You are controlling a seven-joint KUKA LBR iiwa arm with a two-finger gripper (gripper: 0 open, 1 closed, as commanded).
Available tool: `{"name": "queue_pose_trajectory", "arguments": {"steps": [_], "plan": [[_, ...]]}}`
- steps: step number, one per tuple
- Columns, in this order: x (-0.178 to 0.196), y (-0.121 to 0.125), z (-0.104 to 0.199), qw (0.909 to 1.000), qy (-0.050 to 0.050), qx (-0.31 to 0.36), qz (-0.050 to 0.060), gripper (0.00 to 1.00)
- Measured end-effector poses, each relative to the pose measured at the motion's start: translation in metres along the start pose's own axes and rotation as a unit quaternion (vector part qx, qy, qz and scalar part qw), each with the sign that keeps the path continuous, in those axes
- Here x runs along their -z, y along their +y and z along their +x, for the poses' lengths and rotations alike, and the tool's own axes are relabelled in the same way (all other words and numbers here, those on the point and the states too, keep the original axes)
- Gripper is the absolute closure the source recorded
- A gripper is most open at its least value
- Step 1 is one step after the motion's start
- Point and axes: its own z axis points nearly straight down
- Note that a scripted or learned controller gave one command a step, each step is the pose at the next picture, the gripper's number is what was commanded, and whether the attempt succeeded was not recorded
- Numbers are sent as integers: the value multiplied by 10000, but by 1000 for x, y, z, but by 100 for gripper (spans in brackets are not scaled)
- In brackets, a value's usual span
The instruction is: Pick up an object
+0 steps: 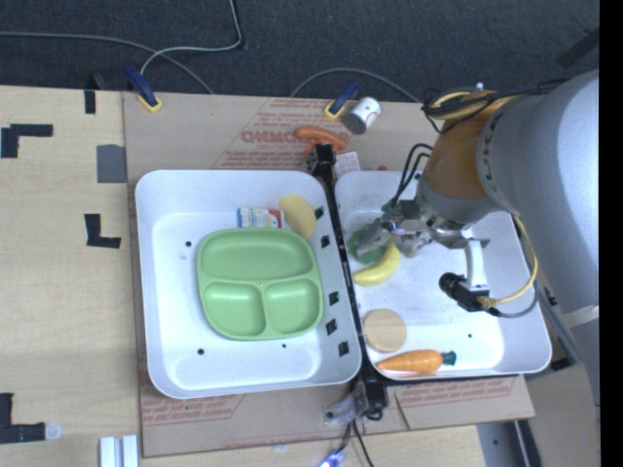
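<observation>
**Arm low over the right bin**

Cardboard covers the desk (58,290) under two white bins. From the right, the grey arm (545,163) bends down into the right bin (516,353), its hand (394,230) low at the bin's left side, over a green object (370,241) and just above a banana (380,267). Whether the hand is wide or narrow cannot be told. A tan disc (384,330) and a carrot (414,361) lie nearer the front. The left bin (165,261) holds a green plate (260,283), a small carton (258,218) and a yellow piece (299,214).
</observation>
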Motion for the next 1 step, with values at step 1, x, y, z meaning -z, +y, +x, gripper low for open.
{"name": "queue_pose_trajectory", "arguments": {"steps": [1], "plan": [[11, 1, 1, 10000, 10, -2, -6, 100]]}}
